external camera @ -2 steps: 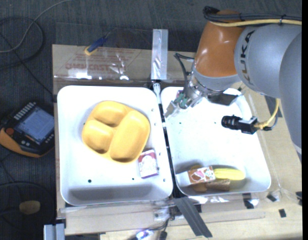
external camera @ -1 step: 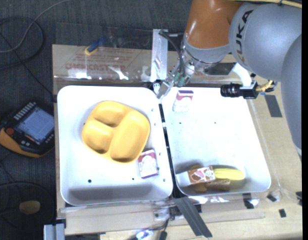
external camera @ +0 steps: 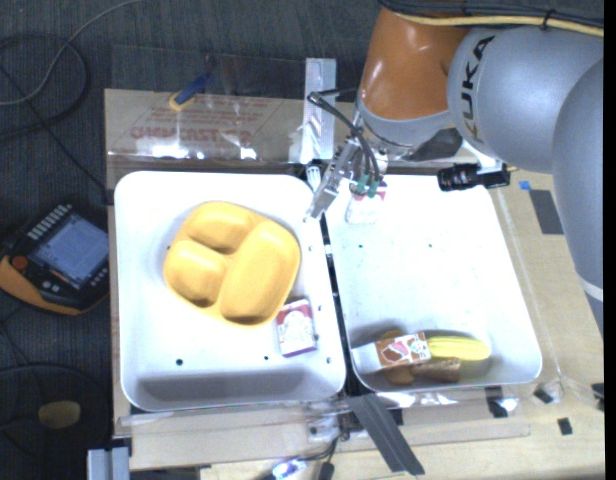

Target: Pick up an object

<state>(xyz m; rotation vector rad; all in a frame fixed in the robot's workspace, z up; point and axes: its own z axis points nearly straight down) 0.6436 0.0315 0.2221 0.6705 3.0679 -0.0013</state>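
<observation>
My gripper [external camera: 341, 194] hangs over the far end of the divider between the two white bins, under the orange wrist band. Its fingers stand apart, so it is open, with nothing between them. One slim metal finger [external camera: 322, 200] points down-left toward the left bin's [external camera: 148, 368] back corner. A small white and pink item [external camera: 363, 209] lies just below the other finger, at the back of the right bin [external camera: 488, 268]. A large yellow bun-shaped object [external camera: 231, 260] sits in the left bin, well in front of and to the left of the gripper.
A small pink and white box [external camera: 296, 328] lies at the left bin's front right. At the right bin's front lie a brown packet [external camera: 405, 350] and a yellow banana-like piece [external camera: 458, 348]. A handheld pendant [external camera: 63, 258] rests left of the bench.
</observation>
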